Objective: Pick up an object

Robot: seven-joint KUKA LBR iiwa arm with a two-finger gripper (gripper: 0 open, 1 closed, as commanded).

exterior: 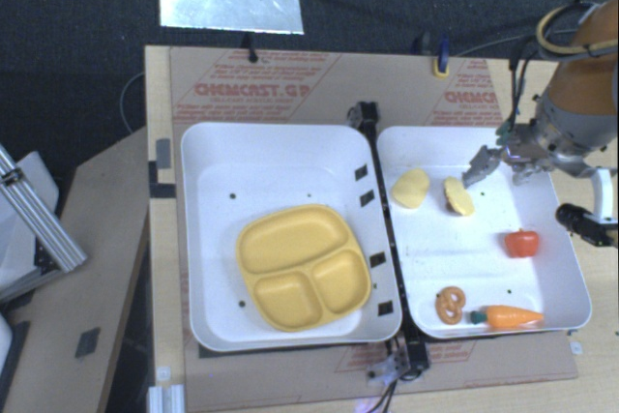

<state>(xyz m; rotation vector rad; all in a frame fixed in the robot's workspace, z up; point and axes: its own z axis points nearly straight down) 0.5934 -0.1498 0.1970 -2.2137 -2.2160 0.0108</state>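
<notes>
Tool (481, 171) just above yellow food piece (458, 197)

Left bin (208, 208): holds the divided tray (304, 265), toward its front.
Right bin (551, 247): just beside the left bin, touching along the middle.
Back of right bin: two potato pieces (411, 189) (458, 197), side by side.
Gripper (481, 169): above the back of the right bin, near the right potato piece.
Right side: tomato (521, 243).
Front: pretzel (450, 305), and the carrot (511, 315) to its right.
</notes>
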